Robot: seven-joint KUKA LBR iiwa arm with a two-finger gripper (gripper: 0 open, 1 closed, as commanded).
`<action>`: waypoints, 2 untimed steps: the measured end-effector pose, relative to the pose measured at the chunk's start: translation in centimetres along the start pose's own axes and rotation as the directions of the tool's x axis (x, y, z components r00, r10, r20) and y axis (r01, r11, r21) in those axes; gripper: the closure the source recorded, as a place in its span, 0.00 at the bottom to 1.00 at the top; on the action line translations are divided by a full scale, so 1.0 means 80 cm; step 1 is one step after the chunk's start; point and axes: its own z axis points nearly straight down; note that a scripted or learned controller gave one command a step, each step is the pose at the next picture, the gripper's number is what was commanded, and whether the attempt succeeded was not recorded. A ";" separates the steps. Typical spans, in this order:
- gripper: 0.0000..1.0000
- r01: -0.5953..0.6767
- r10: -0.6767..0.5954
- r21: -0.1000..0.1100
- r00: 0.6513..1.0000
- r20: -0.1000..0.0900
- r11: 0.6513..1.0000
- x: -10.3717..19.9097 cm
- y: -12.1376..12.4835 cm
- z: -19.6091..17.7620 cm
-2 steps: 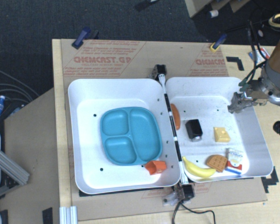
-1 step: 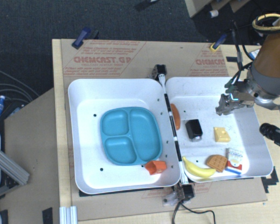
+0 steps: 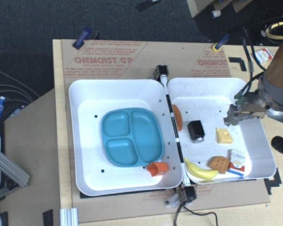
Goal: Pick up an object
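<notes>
In the right bin (image 3: 212, 89) lie an orange sausage-shaped piece (image 3: 178, 117) against the left wall, a black block (image 3: 195, 130), a pale yellow cheese wedge (image 3: 223, 135), a banana (image 3: 199, 172), a brown waffle piece (image 3: 219, 164) and a small white carton (image 3: 237, 159). My gripper (image 3: 231, 118) hangs over the right part of this bin, just above and slightly right of the cheese wedge. Nothing shows held in it. The grey arm (image 3: 273, 93) comes in from the right.
The left bin (image 3: 85, 126) holds a blue divided plate (image 3: 131, 136) and a small orange block (image 3: 157, 168) near its front right corner. A black divider strip (image 3: 172, 126) runs between the bins. Blue clamps (image 3: 81, 38) sit at the bench's far edge.
</notes>
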 end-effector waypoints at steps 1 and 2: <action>1.00 0.000 0.000 0.000 1.000 0.000 1.000 -0.034 -0.020 0.003; 1.00 0.001 -0.001 0.000 1.000 0.000 1.000 -0.013 -0.020 0.014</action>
